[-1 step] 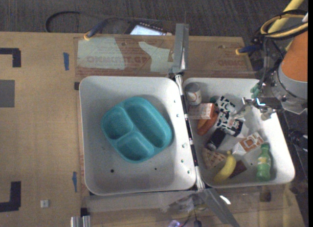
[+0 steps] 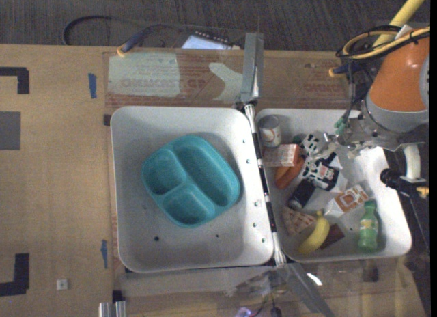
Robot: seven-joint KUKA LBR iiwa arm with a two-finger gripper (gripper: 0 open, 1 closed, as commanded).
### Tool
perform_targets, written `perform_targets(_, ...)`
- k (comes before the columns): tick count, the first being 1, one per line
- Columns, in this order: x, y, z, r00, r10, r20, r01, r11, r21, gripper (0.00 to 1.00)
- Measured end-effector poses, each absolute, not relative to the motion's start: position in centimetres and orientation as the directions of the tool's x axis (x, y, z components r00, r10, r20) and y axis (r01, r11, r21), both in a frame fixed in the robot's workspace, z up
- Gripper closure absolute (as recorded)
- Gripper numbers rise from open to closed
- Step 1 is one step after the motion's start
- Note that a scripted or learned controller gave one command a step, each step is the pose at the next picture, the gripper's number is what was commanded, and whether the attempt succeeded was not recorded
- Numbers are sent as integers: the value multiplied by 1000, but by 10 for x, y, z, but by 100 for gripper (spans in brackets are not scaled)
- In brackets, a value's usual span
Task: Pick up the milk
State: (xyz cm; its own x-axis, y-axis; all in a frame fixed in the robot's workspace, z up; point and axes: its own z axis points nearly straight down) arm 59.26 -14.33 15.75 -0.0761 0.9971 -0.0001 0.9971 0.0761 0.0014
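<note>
Camera view: two bins [image 2: 130,172], one milk carton [image 2: 319,162], gripper [image 2: 348,138] state unclear.

Both bins are white: the left bin [image 2: 130,193] holds a teal divided plate [image 2: 191,180], and the right bin [image 2: 395,193] a jumble. There, the milk carton [image 2: 318,162] is white with black cow patches, beside an orange carrot [image 2: 289,173], a yellow banana [image 2: 314,233], and a green bottle [image 2: 369,225]. The arm [image 2: 403,80] wears an orange band.
</note>
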Motion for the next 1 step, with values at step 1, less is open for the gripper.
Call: perform_targets(1, 598, -152, 113, -171, 985, -7, 985, 171, 29, 0)
